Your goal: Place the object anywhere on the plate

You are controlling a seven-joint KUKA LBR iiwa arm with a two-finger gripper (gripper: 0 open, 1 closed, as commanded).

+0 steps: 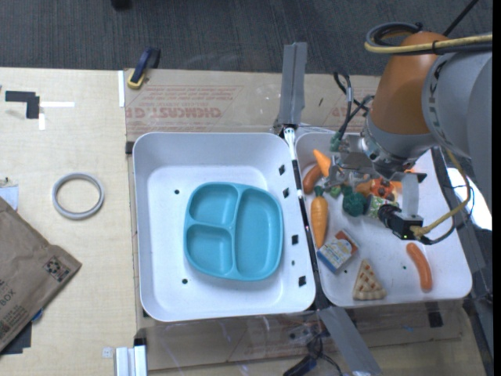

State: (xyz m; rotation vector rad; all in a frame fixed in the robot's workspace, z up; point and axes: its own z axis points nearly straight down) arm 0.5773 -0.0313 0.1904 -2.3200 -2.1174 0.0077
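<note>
Camera view: glossy turquoise three-compartment plastic plate (233,231) sits bare in left white bin (149,210); in right white bin (450,276), grey gripper (350,180) hangs low over jumbled toy food near a dark green lump (356,203), finger state cannot be told, wrist hides much.

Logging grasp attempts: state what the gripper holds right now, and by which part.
Cannot be told. The gripper sits low over the toy food in the right bin, hidden beneath the wrist. The plate has nothing on it.

"BOX" on brown cardboard box (27,276)
</note>
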